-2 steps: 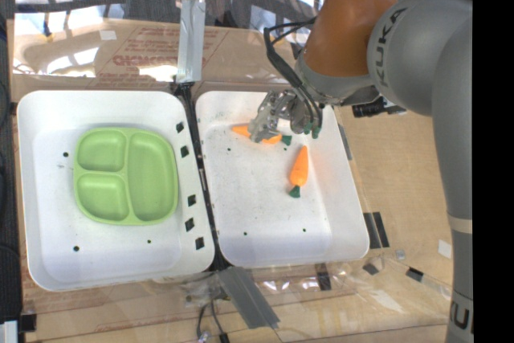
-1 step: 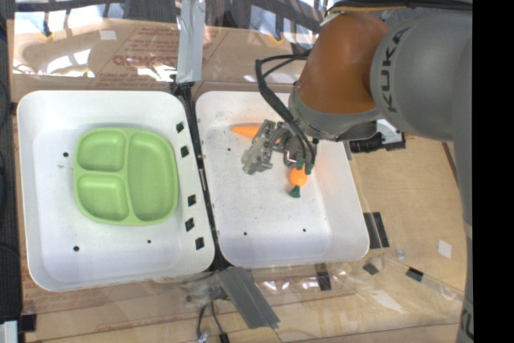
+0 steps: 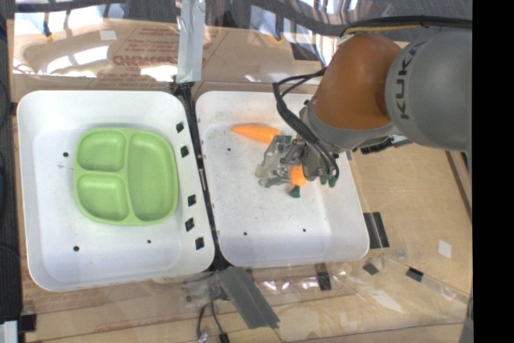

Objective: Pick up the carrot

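Down in the right-hand bin, centre-right of the frame: gripper, metal fingers low over the white floor; open or closed, impossible to tell. Just right of it, touching or nearly so, a small orange carrot with green tip. Just above-left, a larger carrot lying flat. Far left, in the other bin, a green divided plate.

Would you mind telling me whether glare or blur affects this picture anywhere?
In the camera view, bright window reflections glare off the clear sheet behind the bins; the carrot and green plate are evenly lit and sharp; the gripper looks slightly soft.
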Controlling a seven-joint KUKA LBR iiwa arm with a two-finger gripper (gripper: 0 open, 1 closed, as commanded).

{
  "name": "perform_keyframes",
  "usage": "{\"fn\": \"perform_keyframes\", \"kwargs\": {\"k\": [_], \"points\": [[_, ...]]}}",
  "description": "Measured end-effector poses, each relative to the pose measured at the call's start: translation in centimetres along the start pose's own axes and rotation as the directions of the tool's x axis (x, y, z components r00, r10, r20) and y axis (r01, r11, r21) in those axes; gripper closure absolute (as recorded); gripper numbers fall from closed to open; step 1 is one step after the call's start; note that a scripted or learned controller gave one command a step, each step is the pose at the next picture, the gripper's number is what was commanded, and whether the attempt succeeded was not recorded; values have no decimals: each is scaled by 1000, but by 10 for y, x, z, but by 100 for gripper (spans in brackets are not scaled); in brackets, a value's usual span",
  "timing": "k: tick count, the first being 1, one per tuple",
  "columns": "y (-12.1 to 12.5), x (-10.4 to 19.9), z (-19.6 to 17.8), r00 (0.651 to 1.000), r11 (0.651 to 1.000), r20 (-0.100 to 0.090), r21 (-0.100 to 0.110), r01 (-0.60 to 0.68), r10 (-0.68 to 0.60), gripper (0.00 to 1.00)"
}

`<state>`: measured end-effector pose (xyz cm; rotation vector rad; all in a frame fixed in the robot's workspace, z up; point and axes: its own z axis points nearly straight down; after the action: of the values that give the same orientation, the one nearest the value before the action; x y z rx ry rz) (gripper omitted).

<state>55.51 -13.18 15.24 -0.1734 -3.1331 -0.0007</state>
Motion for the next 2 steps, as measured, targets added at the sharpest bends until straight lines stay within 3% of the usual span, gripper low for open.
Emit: {"fn": "perform_keyframes", "kwargs": {"k": [1, 2], "points": [[-32, -5, 61, 994, 994, 2, 0, 108, -108, 100], [-76, 6, -60, 967, 967, 12, 7, 254, -254, 100]]}}
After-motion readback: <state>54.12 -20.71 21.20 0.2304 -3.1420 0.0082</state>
